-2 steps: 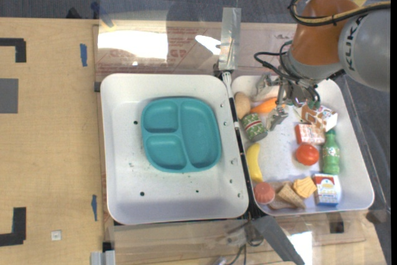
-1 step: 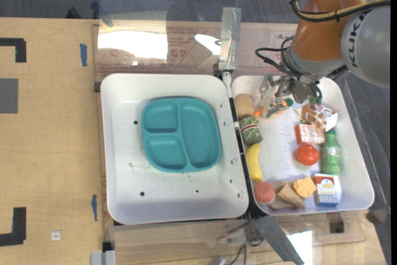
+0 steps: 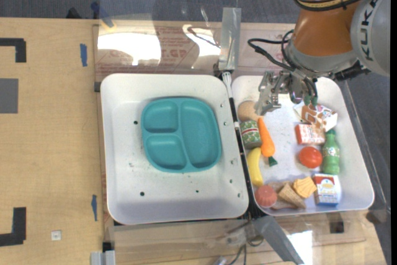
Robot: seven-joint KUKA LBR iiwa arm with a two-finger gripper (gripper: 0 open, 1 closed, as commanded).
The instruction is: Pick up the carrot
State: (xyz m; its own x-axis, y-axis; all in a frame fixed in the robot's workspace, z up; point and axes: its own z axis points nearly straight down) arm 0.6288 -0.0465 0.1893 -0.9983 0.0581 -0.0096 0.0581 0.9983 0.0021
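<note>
Right white bin: slim orange carrot, green-tipped.

Two bins on the bench: the left bin has just the divided plate in it. My gripper hangs over the right bin, where the carrot lies between a can and a tomato, banana just in front.

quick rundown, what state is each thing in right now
carrot: lying flat in the right bin, not gripped
gripper: above the bin's far end, nothing between its fingers
banana: lying beside the carrot
tomato: resting loose
teal tray: flat in the left bin
</note>
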